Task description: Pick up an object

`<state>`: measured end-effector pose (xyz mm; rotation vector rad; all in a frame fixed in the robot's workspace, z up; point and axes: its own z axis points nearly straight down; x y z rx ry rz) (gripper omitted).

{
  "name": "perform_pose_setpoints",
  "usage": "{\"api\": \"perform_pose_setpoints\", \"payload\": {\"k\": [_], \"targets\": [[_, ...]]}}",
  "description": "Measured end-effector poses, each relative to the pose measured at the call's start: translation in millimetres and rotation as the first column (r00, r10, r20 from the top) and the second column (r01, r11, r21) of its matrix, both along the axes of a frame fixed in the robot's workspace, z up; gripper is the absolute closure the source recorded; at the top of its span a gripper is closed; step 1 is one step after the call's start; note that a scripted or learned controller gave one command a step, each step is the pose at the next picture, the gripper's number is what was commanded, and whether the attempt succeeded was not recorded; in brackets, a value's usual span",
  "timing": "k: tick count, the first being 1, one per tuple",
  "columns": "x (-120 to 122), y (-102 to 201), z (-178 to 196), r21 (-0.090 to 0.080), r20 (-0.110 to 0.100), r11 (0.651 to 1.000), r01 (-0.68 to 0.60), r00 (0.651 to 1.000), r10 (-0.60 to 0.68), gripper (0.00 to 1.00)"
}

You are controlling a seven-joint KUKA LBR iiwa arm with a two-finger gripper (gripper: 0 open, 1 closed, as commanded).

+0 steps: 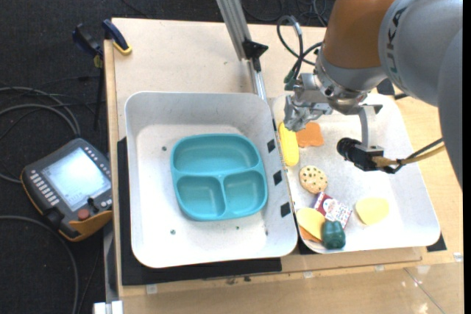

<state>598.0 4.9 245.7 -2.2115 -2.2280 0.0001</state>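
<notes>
Hovers low over the upper left corner of the right shallow white bin (412, 232): the grey two-finger end effector (296, 116), directly above the long yellow plastic toy corn cob (289, 144), with the flat orange toy piece (312, 134) just beside. Cannot tell the grip state from this slant, and nothing visibly held. Likely light, rigid and smooth, that yellow piece, so prone to slipping; best taken across its narrow middle. Lies hard against the bin's left wall, leaving scant room on that side for a finger. Further down, close together: a round tan chocolate-chip cookie (313, 178), a small red-and-white packet (337, 211), a dark green toy (333, 234) and a pale yellow round slice (372, 210). More open floor toward the bin's right. In the left white bin (147, 121), a teal three-compartment plastic tray (218, 176).
</notes>
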Motion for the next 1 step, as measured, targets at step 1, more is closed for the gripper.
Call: {"api": "perform_pose_setpoints", "payload": {"k": [1], "targets": [[-7.4, 55.3, -13.8, 0.0, -0.001, 1.0, -0.001, 1.0, 0.001, 1.0]]}}
